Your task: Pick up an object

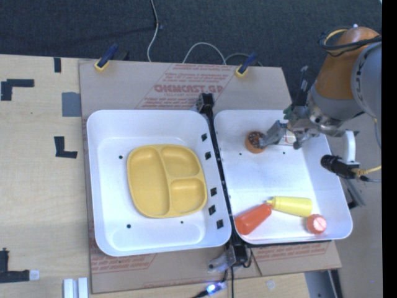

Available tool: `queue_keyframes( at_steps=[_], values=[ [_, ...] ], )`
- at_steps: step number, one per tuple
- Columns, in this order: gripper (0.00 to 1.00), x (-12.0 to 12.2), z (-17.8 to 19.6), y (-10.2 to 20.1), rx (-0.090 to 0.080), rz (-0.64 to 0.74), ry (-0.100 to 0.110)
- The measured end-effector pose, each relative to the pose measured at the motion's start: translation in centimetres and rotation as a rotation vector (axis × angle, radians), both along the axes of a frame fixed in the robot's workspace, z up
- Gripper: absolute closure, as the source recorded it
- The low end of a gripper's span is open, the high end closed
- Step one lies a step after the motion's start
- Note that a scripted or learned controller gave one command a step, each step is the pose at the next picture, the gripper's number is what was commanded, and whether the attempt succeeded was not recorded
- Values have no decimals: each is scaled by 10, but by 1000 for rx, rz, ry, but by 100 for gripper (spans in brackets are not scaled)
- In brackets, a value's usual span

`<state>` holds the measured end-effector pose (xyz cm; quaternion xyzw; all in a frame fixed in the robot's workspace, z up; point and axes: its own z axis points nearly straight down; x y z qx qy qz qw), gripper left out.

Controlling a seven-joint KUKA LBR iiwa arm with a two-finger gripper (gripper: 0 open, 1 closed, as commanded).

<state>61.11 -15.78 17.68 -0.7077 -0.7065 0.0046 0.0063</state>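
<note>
The claw (268, 139), finger state indeterminable, sits low in the right bin (335, 194) touching or just right of the small brown object (254, 141); centre it over that object and descend squarely before closing.
</note>
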Motion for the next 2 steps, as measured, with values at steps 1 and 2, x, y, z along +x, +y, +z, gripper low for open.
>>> queue_keyframes(
  at_steps=[1, 2],
  values=[
    [0, 3, 8, 0, -2, 4, -14],
    [0, 5, -38, 8, -3, 4, -10]
  ],
)
